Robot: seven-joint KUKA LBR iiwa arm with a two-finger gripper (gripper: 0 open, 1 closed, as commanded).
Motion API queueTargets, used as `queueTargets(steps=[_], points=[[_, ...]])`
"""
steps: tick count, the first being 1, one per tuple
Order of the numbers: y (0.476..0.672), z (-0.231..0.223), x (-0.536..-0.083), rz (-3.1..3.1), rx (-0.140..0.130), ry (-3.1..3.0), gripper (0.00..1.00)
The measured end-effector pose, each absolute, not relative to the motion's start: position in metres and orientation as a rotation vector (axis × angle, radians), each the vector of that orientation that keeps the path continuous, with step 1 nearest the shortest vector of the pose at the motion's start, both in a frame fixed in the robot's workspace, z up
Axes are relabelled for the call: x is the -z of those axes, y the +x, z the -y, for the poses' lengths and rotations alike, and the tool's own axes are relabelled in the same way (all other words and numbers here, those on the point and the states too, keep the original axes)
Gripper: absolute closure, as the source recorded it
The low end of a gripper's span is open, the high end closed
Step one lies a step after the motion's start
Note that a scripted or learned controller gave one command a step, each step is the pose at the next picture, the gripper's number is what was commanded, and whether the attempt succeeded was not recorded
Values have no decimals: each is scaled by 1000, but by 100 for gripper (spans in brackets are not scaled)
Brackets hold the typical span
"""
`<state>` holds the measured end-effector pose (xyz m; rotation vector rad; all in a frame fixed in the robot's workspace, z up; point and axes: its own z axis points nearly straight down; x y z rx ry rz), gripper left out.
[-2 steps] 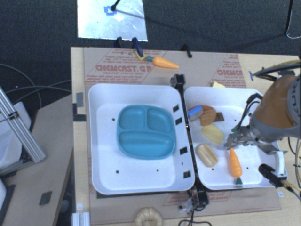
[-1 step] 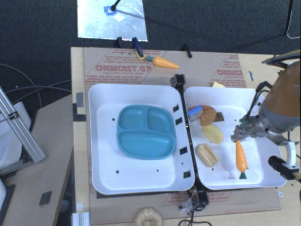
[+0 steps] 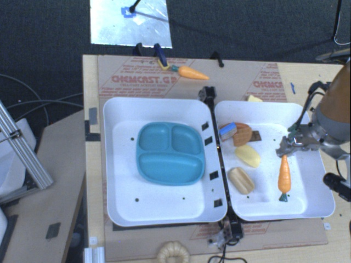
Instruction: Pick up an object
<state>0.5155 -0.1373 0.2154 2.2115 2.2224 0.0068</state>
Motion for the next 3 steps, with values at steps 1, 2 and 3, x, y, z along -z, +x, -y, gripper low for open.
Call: queueTargets(steps=[1,2,3], points=[[517,137,-225,-2225,-3,2214,100],[550,98,-234,-2229,-6,2209,100],[594,59,-239,-2230,-7,2208,100]])
